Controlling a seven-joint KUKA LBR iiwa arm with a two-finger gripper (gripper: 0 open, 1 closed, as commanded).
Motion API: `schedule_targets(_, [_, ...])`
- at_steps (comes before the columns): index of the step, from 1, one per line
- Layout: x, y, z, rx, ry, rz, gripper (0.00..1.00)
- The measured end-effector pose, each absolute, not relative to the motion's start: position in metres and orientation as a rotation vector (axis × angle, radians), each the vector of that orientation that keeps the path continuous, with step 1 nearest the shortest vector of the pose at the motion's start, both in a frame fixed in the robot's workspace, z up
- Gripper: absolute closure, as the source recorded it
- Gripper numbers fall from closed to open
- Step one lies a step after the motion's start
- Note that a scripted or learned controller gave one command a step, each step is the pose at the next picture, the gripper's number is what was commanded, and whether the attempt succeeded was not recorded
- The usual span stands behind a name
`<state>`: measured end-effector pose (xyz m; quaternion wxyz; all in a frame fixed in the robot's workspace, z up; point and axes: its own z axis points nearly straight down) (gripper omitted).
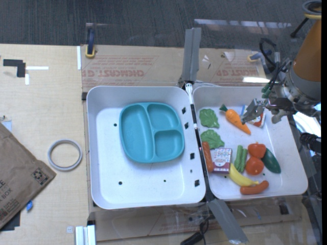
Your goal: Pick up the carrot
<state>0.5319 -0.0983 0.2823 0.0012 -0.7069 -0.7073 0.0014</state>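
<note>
Carrot (pixel 237 119) lies loose at 12 o'clock in right bin (pixel 296 152). Pincer (pixel 254 111) just beside it at 3 o'clock, released, grasping nothing. Grasp and lift remain.

The arm (pixel 311 50) reaches in over the table's right edge, toward the far right corner. Its orange band sits high at that edge, with the grey wrist below it, wrapped in dark cables. From the wrist the gripper (pixel 254 112) extends leftward and down, its metal fingers (pixel 250 114) angled toward the table's near side. Whether they are parted cannot be made out.
</note>
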Motion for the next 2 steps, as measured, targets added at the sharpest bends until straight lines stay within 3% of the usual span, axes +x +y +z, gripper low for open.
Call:
schedule_targets(1, [0.532, -0.098, 0.282, -2.219, -2.221, 0.004, 0.00])
schedule_targets(2, [0.572, -0.111, 0.184, -2.225, -2.214, 0.004, 0.00])
